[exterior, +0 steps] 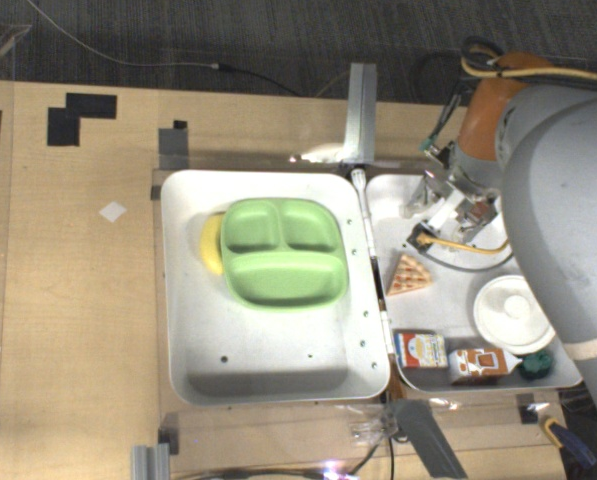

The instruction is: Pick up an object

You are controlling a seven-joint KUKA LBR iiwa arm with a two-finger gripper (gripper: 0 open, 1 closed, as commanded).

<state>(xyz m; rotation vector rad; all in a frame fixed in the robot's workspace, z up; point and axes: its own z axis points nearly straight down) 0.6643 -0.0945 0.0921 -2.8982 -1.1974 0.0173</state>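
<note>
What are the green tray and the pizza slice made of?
Green tray: probably plastic, smooth with a soft shine and moulded compartments. Pizza slice: likely a toy, plastic or rubber; its flat, even colours suggest so, but it's too small to be sure.

A wooden worktop (68,298) carries two white bins side by side. The left bin (268,368) holds a green divided plate (281,251) with a yellow object (210,244) partly under its left edge. In the right bin (388,200), the end effector (440,218) hangs low over the upper part, just above a pizza slice (409,276). A white bowl (509,312) sits to the right, with a small carton (421,349), a brown carton (479,365) and a dark green object (537,365) along the near edge.
</note>
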